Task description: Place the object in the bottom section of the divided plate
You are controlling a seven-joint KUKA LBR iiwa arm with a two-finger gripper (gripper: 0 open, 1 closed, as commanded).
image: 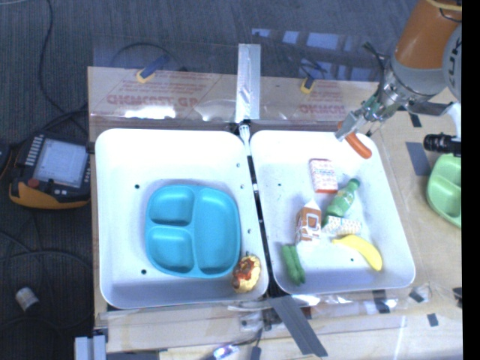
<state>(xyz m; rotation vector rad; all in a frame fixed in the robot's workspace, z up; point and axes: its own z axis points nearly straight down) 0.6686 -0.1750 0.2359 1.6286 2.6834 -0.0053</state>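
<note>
The blue divided plate [193, 229] lies in the left bin [120, 201], with two small sections on its left and one long section on its right; all hold nothing. My gripper [355, 135] hangs over the far right corner of the right bin [397, 223], well to the right of the plate. It is shut on a small orange carrot-like object [361, 147], which sticks out below the fingers, lifted off the bin floor.
A mottled red-yellow fruit [246, 272] sits in the left bin at the plate's near right corner. The right bin holds a red-white carton [322, 175], a green bottle [343, 199], a small brown carton [308, 222], a banana [361, 250] and a green vegetable [292, 263].
</note>
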